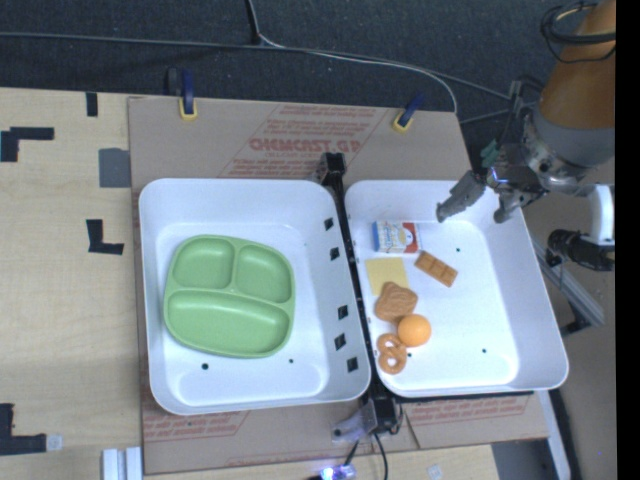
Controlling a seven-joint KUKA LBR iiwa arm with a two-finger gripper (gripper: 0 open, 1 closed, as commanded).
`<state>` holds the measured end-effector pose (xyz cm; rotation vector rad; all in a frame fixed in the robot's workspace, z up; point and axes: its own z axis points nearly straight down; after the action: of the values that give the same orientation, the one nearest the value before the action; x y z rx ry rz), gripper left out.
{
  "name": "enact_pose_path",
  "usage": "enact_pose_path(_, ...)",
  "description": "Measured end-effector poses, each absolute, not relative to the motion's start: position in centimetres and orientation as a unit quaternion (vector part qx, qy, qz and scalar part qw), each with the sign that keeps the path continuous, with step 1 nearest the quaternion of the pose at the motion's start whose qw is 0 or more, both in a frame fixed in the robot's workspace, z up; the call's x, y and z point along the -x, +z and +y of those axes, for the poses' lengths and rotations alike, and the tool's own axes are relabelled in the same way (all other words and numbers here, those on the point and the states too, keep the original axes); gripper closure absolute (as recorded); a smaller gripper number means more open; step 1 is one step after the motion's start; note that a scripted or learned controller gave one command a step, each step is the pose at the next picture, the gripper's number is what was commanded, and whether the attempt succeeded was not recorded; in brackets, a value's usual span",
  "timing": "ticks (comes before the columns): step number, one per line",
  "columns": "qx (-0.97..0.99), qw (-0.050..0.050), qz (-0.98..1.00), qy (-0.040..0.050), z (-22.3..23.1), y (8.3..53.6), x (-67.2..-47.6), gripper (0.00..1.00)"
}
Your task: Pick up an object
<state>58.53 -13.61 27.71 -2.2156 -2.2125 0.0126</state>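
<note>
The right bin [500, 298] holds a small blue, white and red packet [395, 235], a yellow square slice [387, 271], a brown wafer bar [436, 268], a tan cookie [396, 300], an orange ball [414, 330] and a pretzel [390, 353]. My gripper [480, 201] hangs over the bin's far right part, above and to the right of the packet. Its two fingers [455, 200] stand spread apart, open, with nothing between them.
The left bin [240, 200] holds a green three-compartment plate [231, 295]. A black divider strip [345, 268] runs between the bins. Both sit on a cardboard sheet [290, 138] held by yellow clamps. A cable crosses the dark floor at the back.
</note>
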Motion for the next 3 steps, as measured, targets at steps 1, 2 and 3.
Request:
enact_pose_path(1, 0.707, 0.0, -0.708, 0.0005, -13.6, 28.4, -58.7, 0.0)
enact_pose_path(2, 0.707, 0.003, -0.707, 0.0026, -13.3, 21.9, -58.9, 0.0)
enact_pose_path(3, 0.707, 0.002, -0.707, 0.0025, -13.8, 16.2, -59.6, 0.0)
